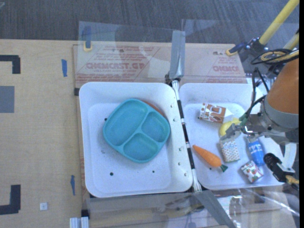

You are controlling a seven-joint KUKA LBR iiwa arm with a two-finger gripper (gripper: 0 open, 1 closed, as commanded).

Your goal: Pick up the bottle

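At lower right of the frame the bottle (255, 151) lies flat in the right bin (209, 183). The claw (237, 129) hangs just left of it among clutter, apparently lining up; whether it's open, I cannot tell

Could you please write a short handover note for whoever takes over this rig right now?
Pincer: low over the right bin, beside the yellow fruit; it holds nothing I can see.
Bottle: lying in the right bin, blue label up, just below the arm's wrist.
Nearby: patterned packet, carrot, brown carton, small wrapped packet.
Left bin: blue divided plate.
Done: arm is in the right bin.
Left: grasp the bottle and lift it.
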